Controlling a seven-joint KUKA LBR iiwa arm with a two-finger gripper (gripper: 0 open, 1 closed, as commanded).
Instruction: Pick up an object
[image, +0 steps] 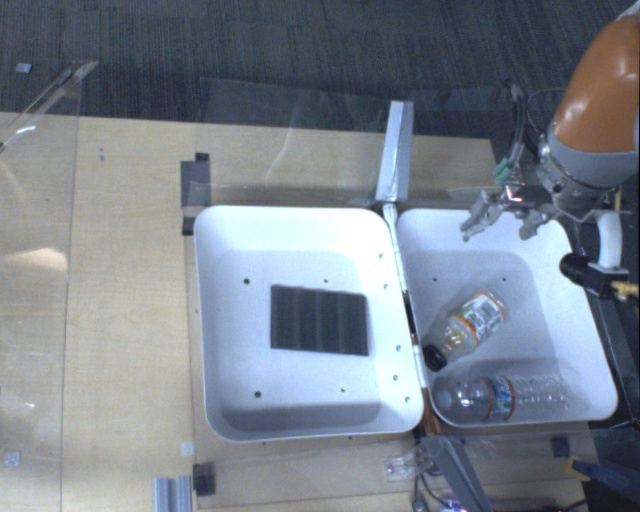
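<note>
Two white bins side by side on a wooden bench (120, 300). Left bin (230, 260): a dark ribbed rectangle (320, 320) flat at the centre of its floor, plus a few small dark holes around it. Right bin (440, 240): two bottles in its near half. Amber bottle (470, 325), black cap, white label, lying tilted, cap end toward the divider between the bins, base toward the bin's middle. Clear bottle (505, 396), blue-and-orange label band, lying on its side along the near wall, just beside the amber one but apart from it, rounded end toward the near-left corner. Grey arm with orange band (600, 90) entering from the upper right, wrist over the far right edge of the right bin. Gripper (505, 212) hanging over the far part of the right bin, near the far wall, well apart from both bottles. Fingers (478, 218) spread apart, nothing between them. Cables running along the wrist. A metal strip (395, 160) standing at the far end of the divider, with clear sheeting around the bench. Neither bottle touched or lifted.
</note>
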